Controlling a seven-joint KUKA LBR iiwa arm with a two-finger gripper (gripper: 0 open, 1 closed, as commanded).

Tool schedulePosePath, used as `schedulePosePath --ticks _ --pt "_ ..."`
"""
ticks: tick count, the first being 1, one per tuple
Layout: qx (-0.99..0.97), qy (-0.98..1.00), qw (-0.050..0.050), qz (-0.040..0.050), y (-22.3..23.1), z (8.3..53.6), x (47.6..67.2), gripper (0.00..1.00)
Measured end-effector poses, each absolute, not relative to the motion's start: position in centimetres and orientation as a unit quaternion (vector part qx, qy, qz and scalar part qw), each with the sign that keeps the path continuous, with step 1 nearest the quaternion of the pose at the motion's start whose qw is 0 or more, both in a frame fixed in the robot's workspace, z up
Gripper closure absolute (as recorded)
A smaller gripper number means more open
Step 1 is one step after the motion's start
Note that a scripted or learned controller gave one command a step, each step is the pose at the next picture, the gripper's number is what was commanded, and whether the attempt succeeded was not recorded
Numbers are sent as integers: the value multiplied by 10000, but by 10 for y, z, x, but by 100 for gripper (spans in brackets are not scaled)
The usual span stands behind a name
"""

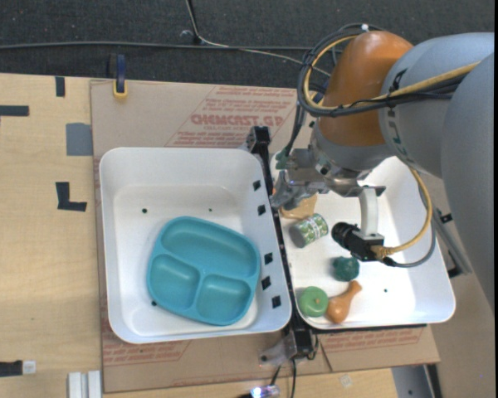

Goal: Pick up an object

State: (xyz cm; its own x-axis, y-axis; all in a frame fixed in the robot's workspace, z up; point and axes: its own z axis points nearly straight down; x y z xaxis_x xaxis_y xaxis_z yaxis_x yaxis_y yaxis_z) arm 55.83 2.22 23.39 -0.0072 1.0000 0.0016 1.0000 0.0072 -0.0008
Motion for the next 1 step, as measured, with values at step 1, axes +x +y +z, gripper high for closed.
schedulePosePath --ticks 1 --pt "-7052 -7090 8 10 67 222 564 100"
